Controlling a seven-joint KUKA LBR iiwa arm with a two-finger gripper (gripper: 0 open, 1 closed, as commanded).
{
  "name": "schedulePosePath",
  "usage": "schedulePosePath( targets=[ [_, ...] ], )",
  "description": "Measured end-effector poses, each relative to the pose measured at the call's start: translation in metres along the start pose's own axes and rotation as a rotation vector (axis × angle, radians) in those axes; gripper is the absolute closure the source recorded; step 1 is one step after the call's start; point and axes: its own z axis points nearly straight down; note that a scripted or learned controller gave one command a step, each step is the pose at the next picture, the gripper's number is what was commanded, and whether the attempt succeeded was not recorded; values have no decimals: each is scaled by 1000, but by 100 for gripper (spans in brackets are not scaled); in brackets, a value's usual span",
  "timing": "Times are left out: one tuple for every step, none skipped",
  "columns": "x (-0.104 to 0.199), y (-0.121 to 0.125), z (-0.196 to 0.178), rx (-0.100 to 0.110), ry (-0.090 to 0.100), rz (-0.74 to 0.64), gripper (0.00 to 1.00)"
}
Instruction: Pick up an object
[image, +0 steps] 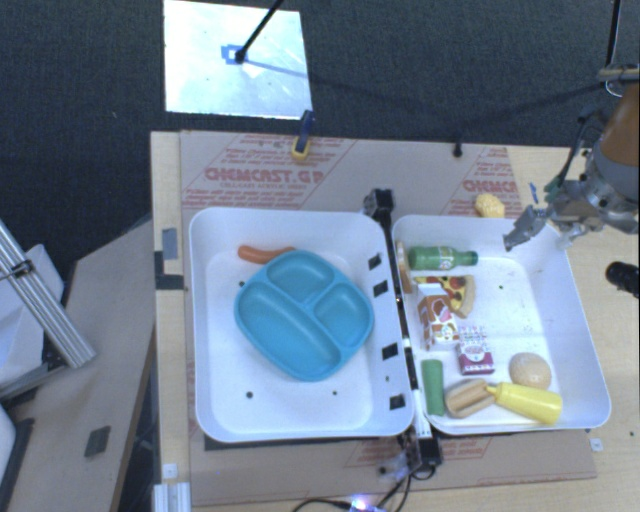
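My tool (548, 222) hangs over the right bin's (570, 330) far right corner, off the toys crowded left; its spread I cannot tell.

My arm (622, 150): orange-tan rounded section at top, grey metal wrist block below it. Thin dark cables run down alongside from the top edge. Small blue mark on the wrist's left side. End piece (524, 229) is grey, angular, tapering to a point. Too blurred for screws or markings
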Motion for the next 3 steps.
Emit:
schedulePosePath(
  targets=[
    [0, 2, -6, -11, -2, -2, 0],
    [-7, 10, 45, -8, -2, -1, 0],
    [-5, 11, 86, -9, -2, -3, 0]
  ],
)
